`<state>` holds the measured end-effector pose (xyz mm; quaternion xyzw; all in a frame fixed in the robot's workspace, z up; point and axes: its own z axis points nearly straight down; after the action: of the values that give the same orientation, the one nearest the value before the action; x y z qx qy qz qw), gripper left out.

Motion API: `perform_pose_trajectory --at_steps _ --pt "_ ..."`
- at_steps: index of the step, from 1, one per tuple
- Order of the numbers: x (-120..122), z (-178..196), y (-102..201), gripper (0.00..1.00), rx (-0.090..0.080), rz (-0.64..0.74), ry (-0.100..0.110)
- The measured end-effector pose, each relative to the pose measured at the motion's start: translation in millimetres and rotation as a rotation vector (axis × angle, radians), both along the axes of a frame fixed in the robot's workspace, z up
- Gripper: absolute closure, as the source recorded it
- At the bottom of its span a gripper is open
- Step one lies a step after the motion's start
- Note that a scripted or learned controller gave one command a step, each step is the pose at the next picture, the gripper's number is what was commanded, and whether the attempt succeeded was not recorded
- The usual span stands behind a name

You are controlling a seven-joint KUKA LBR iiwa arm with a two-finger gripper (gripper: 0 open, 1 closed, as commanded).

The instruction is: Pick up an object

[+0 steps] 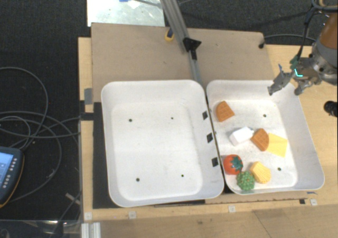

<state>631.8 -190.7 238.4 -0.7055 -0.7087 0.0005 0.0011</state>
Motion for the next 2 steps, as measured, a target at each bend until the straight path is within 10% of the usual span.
perform_pose_trajectory --at_steps 2 --pt "2.0 -45.1 -9.4 0.00 -0.002 -0.004 -0.001"
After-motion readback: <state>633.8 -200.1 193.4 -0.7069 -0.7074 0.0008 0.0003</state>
